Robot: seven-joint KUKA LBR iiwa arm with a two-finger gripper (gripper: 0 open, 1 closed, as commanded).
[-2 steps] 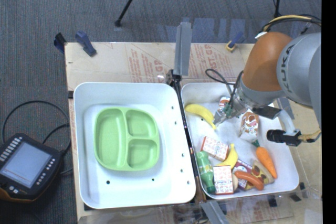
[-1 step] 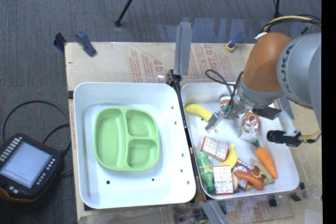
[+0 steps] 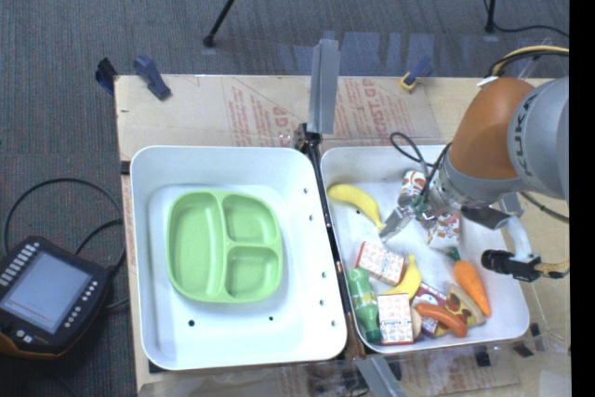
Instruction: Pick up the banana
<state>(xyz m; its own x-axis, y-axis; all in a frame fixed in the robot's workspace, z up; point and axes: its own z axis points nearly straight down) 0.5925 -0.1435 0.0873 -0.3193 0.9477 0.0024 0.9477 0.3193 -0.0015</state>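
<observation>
Two white bins sit together. In the right bin (image 3: 514,311), the banana (image 3: 356,199) lies just left of the gripper (image 3: 398,220), whose fingers are a little open, holding nothing.

**Two bins, side by side, with the load on the right**

The divided tray (image 3: 226,245) sits in the middle of the left bin (image 3: 149,172). Over in the right bin (image 3: 517,311), the banana (image 3: 356,200) lies by the left wall toward the far edge, and the gripper (image 3: 402,218) hangs just right of it. Nearer the front, a small carton (image 3: 380,261) lies just before the banana, a bottle (image 3: 364,302) lies along the left wall, a second carton (image 3: 395,318) sits at the front edge, and the carrot (image 3: 471,286) lies toward the right wall. A handheld pendant (image 3: 42,293) lies left of the bench.
</observation>
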